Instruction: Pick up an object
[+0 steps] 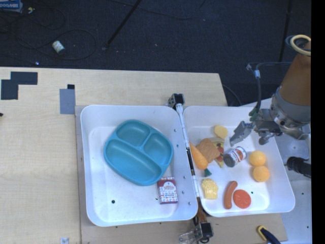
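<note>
The right bin (284,197) holds several toy foods: a yellow piece (221,131), a brown bread slice (207,147), an orange carrot (199,157), a small can (234,156) on its side, two oranges (258,158) (261,173), a corn cob (209,188), a sausage (230,194) and a red tomato (242,199). My gripper (249,139) hangs over the bin's upper right part, just above the can and the nearer orange. It is open, with nothing between its fingers (240,133).
The left bin (96,207) holds a blue divided plate (138,151) and a small red box (167,190) near its front right corner. A ridge (184,141) joins the two bins. The wooden bench (35,161) stretches to the left.
</note>
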You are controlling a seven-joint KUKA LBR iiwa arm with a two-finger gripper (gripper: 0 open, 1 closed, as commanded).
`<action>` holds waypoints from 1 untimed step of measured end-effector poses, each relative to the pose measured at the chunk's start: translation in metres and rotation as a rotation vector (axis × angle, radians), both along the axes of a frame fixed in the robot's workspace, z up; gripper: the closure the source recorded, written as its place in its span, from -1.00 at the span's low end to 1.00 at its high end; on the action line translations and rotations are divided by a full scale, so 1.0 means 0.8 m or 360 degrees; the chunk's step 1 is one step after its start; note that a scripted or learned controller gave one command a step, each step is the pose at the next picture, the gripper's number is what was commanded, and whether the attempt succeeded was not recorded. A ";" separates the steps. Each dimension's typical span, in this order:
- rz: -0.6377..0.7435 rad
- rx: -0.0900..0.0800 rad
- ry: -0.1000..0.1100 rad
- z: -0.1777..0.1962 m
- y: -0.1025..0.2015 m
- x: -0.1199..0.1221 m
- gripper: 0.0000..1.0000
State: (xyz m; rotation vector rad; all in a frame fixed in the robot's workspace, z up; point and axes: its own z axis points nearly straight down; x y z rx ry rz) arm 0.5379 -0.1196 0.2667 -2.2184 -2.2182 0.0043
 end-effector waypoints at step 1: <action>-0.0002 0.0000 0.0001 -0.095 -0.019 0.028 -1.00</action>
